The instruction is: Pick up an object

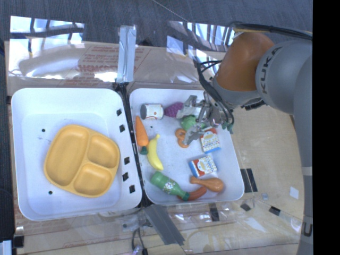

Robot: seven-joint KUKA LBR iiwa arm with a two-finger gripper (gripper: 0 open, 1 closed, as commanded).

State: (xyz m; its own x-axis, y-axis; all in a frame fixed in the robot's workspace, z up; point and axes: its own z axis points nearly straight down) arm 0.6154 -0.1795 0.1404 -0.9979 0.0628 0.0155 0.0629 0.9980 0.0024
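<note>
The gripper [197, 125] hangs low in the right bin [232, 166], over a green toy [188, 122] and an orange ring [182, 137]. I cannot tell which way the toy points, or how the gripper is set. A small carton [210, 141] sits just beside.

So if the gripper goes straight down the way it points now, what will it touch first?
Probably the green vegetable toy or the orange piece beside it: the gripper points down into the right bin just over them. Depth is unclear from this slanted view, so I cannot tell which comes first.
</note>
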